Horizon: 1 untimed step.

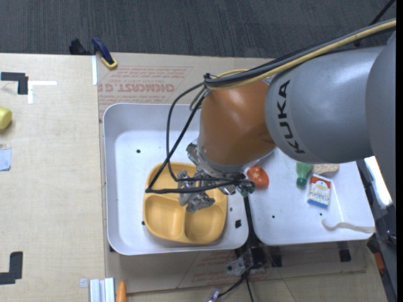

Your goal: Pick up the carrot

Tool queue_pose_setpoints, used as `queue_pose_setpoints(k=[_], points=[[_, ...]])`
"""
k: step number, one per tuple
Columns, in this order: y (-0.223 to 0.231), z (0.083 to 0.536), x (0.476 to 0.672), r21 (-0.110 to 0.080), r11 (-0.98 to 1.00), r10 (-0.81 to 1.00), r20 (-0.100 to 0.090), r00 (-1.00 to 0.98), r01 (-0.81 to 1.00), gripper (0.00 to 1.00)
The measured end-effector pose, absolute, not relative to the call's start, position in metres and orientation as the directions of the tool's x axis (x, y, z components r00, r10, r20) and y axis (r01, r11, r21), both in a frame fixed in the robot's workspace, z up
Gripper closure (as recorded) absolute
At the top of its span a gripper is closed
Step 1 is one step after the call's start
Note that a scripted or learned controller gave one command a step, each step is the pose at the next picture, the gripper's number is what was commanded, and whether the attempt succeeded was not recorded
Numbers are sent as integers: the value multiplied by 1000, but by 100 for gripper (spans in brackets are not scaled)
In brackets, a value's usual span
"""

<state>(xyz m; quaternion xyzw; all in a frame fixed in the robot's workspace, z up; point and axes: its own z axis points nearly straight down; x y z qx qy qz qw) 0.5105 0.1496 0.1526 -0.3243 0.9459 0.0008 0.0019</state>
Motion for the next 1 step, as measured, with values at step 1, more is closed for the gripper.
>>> queue_pose_setpoints(k=[1], points=[[131,201,488,0,992,-123,-3,-992,-123,100]])
